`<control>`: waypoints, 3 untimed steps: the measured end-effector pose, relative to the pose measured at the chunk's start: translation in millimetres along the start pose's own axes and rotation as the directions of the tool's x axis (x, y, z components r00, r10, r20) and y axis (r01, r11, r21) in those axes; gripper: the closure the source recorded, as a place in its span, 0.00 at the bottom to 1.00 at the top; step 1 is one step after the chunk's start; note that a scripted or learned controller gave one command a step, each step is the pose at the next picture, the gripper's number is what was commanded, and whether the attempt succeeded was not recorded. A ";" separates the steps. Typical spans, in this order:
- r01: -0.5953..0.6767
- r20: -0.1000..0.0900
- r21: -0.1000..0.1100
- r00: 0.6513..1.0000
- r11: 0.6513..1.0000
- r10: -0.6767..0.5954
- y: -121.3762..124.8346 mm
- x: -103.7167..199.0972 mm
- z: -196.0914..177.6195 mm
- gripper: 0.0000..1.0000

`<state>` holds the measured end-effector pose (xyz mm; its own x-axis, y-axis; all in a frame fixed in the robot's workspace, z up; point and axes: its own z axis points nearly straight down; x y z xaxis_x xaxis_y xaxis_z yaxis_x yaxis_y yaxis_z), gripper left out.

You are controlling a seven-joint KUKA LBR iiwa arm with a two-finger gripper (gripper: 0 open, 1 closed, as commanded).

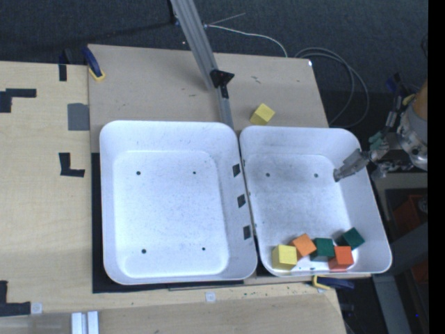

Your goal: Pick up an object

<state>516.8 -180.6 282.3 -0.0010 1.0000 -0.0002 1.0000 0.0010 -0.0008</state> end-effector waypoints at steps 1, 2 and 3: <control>0.002 -0.001 0.007 1.000 1.000 -0.002 43.3 -0.5 96.9 0.00; 0.006 0.000 -0.007 1.000 1.000 -0.006 42.2 44.8 21.1 0.00; 0.003 0.000 0.000 1.000 1.000 -0.003 41.2 42.8 15.7 1.00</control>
<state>557.9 -137.8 266.5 -0.0042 1.0000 -0.0005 1.0000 0.0042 -0.0010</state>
